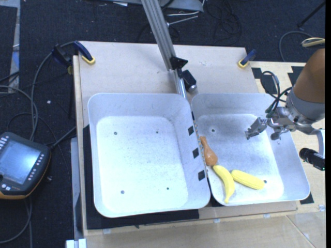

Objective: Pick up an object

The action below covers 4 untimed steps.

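Seen from above at a slant, a pale wooden table (134,71) carries two shallow white plastic bins side by side. The left white bin (139,154) has a speckled floor with a few small dark dots. The right white bin (279,154) holds three things, all gathered near its front left corner: a curved yellow plastic banana (225,181), a shorter stubby yellow banana-shaped piece (248,179) lying just beside it to the right, and a small orange-brown pear-shaped object (208,152) resting against the bin's left wall, just behind the curved banana. The grey end effector (254,129) hangs over the middle of the right bin, reaching in from the right on a grey arm with an orange band (310,79); it is well apart from the three objects, nothing sits between its fingers, and whether they are spread or closed cannot be made out. The back and right parts of the right bin's floor are bare. A slanted silver metal pole (161,32) rises behind where the bins meet. A grey handheld control pendant with a screen (19,164) lies on the dark floor to the left. No writing is readable.
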### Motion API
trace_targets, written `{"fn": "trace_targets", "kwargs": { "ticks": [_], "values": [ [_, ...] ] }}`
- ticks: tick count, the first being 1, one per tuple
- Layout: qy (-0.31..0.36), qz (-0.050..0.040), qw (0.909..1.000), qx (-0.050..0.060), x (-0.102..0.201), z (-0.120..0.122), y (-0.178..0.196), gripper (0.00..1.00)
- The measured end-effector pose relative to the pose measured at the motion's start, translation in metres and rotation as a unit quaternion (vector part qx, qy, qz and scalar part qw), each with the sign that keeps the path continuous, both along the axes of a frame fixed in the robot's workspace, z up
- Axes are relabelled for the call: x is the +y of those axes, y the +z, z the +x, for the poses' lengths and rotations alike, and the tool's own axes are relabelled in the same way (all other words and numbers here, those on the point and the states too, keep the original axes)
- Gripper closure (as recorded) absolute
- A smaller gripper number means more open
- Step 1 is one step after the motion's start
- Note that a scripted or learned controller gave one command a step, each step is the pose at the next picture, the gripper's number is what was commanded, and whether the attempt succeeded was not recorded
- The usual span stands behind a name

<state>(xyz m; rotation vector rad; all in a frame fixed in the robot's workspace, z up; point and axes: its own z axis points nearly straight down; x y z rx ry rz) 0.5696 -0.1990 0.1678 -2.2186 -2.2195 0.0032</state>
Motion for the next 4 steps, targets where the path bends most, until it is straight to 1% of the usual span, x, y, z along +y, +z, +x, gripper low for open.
{"fn": "trace_targets", "kwargs": {
  "ticks": [1, 2, 3, 4],
  "values": [
    [0.000, 0.0002, 1.0000, 0.001, 0.000, -0.002, -0.063, 0.00],
    [0.000, -0.0007, 1.0000, -0.002, -0.001, -0.001, -0.050, 1.00],
    [0.000, -0.0011, 1.0000, -0.004, 0.001, 0.008, -0.003, 1.00],
    [0.000, -0.0013, 1.0000, -0.005, -0.003, 0.013, 0.058, 1.00]
  ]
}}
